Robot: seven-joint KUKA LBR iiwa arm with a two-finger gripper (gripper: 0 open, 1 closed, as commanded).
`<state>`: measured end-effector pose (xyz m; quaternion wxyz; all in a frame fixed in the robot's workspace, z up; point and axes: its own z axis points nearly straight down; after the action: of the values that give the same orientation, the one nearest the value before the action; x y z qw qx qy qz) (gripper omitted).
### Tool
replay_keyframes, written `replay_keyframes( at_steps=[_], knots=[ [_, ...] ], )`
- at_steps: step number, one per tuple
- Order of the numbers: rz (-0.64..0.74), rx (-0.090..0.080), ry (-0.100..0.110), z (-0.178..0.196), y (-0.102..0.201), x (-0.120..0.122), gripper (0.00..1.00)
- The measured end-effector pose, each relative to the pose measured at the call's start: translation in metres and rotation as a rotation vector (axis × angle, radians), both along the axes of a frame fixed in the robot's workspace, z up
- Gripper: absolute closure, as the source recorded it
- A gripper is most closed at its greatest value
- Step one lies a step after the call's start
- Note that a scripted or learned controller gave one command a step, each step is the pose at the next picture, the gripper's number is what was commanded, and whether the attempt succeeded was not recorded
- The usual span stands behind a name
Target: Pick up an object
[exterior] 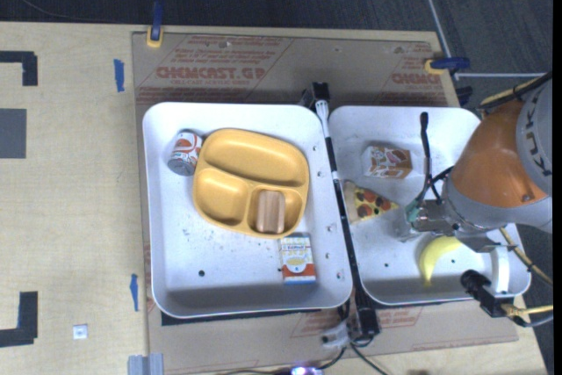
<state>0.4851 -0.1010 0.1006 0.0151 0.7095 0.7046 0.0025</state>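
The right bin (391, 284) holds a white and orange packet (388, 161) at the back, a toy pizza slice (369, 204) near its left wall and a yellow banana (436, 257) at the front. My gripper (416, 221) hangs low in this bin, just right of the pizza slice and just above the banana in the view. The grey arm with its orange band (500, 162) covers the bin's right part. I see nothing held in the gripper.
In the left bin (158, 215) a yellow divided plate (237, 167) carries a brown block (269, 211) in one compartment. A tipped can (183, 153) lies at its back left. A small carton (298, 259) stands at the front right.
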Motion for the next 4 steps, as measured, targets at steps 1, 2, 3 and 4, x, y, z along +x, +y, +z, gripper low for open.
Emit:
replay_keyframes(
  at_steps=[1, 2, 3, 4],
  knots=[
    [0.0, 0.0, 0.0, 0.0, 0.0, 0.0, 0.0],
    [0.004, 0.013, 0.014, -0.011, 0.006, -0.003, 0.0],
    [0.0, 0.0, 0.002, 0.0, 0.001, -0.001, 1.0],
    [0.0, 0.0, 0.002, 0.0, 0.001, -0.001, 0.0]
  ],
)
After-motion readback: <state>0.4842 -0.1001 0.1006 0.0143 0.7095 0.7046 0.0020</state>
